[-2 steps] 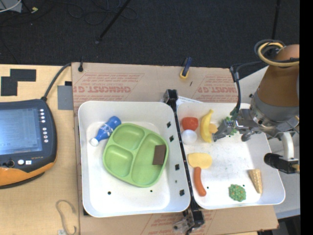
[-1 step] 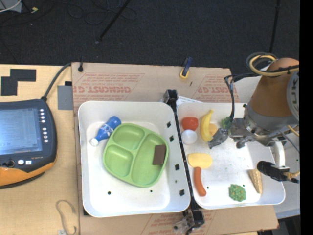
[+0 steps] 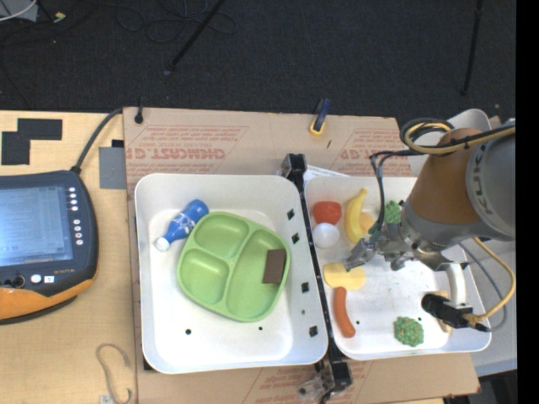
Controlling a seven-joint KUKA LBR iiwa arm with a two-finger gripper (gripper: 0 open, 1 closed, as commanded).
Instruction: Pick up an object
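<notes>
Hovering: gripper (image 3: 364,255) low in your right bin (image 3: 472,343), above the yellow piece (image 3: 345,276); can't tell if it's open or shut
Right bin: banana (image 3: 359,210), tomato (image 3: 328,212), white ball (image 3: 326,235), orange carrot (image 3: 343,312), green broccoli (image 3: 409,332)
Left bin (image 3: 160,310): green divided plate (image 3: 232,263) w/ brown block (image 3: 274,267); blue-white bottle (image 3: 182,222) beside plate
</notes>
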